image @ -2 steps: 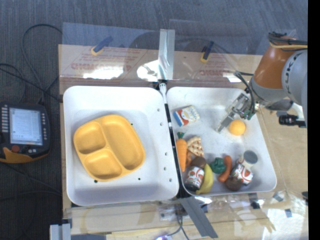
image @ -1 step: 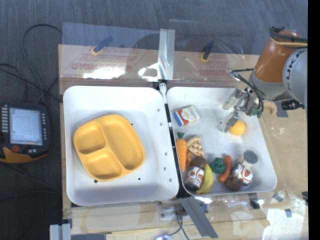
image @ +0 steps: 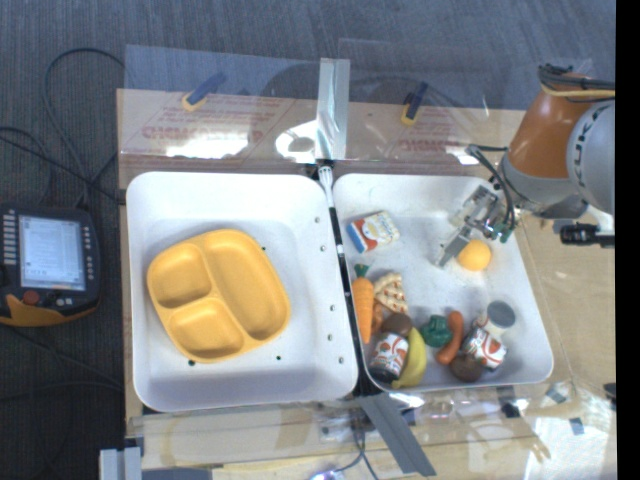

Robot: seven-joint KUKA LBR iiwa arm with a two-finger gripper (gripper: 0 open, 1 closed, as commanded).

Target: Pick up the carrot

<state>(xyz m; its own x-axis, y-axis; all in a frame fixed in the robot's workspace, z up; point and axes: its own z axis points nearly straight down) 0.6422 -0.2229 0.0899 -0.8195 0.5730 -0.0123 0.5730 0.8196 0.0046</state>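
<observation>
The carrot [image: 362, 308] is orange with a small green top and lies lengthwise along the left wall of the right bin [image: 525, 298], beside a waffle-like piece [image: 390, 293]. My gripper [image: 466, 236] hangs over the upper right part of that bin, well to the right of the carrot and apart from it. A yellow-orange round fruit [image: 475, 256] lies right at the gripper's tip. Nothing shows as lifted.
The right bin also holds a small milk carton [image: 373, 231], a banana [image: 413, 360], a green piece [image: 436, 330], a small red-orange vegetable [image: 455, 332] and cans [image: 485, 346]. The left bin [image: 150, 368] bears a yellow divided plate [image: 217, 293]. A divider [image: 333, 108] stands at the back.
</observation>
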